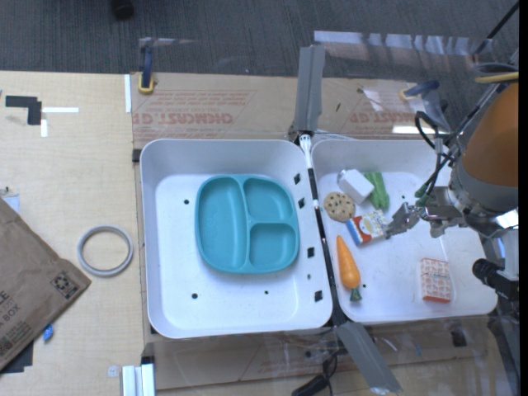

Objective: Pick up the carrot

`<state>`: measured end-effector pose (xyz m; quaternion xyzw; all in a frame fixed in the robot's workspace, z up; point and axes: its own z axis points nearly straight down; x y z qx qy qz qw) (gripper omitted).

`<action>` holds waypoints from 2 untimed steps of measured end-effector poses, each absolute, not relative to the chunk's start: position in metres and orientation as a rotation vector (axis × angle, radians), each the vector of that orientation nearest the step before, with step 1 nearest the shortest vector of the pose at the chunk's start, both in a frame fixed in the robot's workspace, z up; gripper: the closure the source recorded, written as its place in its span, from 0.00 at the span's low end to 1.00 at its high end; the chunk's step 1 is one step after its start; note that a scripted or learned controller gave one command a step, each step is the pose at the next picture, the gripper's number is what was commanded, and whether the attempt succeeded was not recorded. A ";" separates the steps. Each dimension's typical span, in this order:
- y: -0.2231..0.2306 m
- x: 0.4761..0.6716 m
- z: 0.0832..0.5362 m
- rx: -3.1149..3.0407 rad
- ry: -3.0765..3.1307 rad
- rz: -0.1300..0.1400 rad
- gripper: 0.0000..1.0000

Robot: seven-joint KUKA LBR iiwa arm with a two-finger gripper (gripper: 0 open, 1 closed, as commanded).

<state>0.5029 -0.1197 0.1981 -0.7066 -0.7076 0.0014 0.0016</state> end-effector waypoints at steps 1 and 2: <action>-0.049 0.486 0.190 -1.996 -2.422 0.004 0.00; -0.037 0.478 0.191 -2.003 -2.417 0.003 0.00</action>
